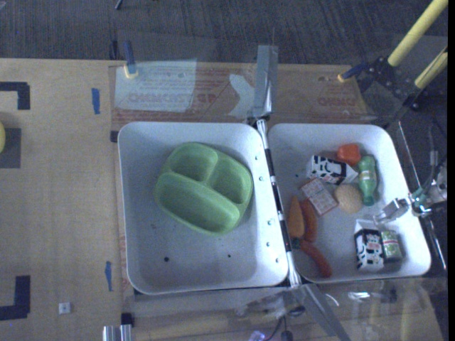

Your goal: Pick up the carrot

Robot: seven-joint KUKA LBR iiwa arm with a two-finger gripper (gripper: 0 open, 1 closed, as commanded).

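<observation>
The carrot (296,218) is a short orange piece lying along the left wall of the right bin (284,155), next to the divider between the bins. A red sausage-like piece (308,219) rests against its right side. The gripper (404,206) appears as a small metallic shape at the right bin's right rim, well to the right of the carrot and apart from it. Nothing shows between its parts at this size.
The right bin also holds two cow-print cartons (328,168) (367,249), a red item (348,153), a green bottle (367,179), a tan roll (348,198), a pink card (319,196), a green box (391,246) and another red piece (317,258). A green divided plate (205,187) lies in the left bin (142,254).
</observation>
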